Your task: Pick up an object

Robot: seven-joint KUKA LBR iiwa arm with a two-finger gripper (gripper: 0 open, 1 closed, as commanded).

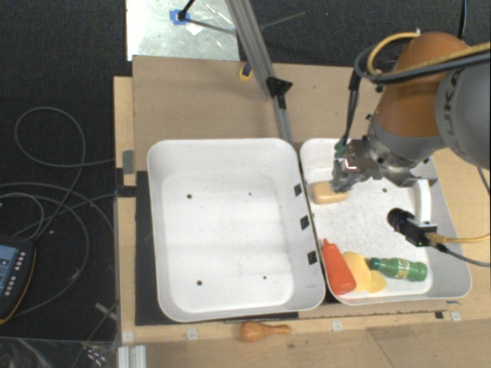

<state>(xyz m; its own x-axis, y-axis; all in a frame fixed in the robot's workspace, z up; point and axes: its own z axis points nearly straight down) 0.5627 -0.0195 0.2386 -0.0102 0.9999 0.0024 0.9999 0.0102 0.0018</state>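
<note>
In the right bin (453, 282) several objects lie. A tan block (328, 195) rests near the bin's left wall, toward the back. At the front lie a red bottle (337, 267), a yellow piece (365, 271) and a green bottle (400, 267), close together. My gripper (343, 176) hangs at the upper right edge of the tan block, touching or just above it. The arm's grey and orange wrist covers the back right part of this bin.
The left bin (165, 205) stands next to the right one, their walls meeting in the middle. A brown pear-shaped object (264, 330) lies on the bench in front of the bins. A grey pole (257, 44) slants over the back.
</note>
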